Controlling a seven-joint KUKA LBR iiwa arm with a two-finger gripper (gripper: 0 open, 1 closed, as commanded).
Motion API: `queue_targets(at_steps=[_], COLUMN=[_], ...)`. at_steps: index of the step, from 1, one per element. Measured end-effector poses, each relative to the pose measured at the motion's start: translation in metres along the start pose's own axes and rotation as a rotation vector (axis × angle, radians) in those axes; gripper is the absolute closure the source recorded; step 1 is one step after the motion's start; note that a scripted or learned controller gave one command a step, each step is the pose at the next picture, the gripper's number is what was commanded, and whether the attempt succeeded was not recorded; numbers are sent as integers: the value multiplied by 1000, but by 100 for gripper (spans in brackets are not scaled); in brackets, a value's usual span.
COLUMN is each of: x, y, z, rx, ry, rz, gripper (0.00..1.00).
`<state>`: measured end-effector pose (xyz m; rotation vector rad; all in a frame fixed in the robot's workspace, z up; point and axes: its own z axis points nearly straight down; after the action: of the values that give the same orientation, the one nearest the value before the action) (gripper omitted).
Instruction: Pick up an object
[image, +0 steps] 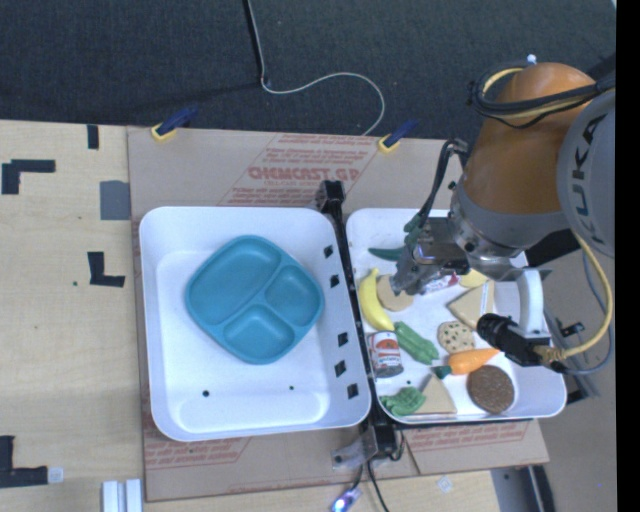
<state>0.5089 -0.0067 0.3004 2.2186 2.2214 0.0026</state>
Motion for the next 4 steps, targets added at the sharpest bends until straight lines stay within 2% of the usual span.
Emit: queue_targets(at_steps=[1, 2, 3, 4], x=[57, 31, -15, 25], y=[-14, -27, -24, -22], z=[61, 67, -51, 45], rx=[11, 7, -7, 13], ry=[1, -1, -1, 0], rz=[-4, 3, 4, -2], gripper=[100, 100, 100, 100])
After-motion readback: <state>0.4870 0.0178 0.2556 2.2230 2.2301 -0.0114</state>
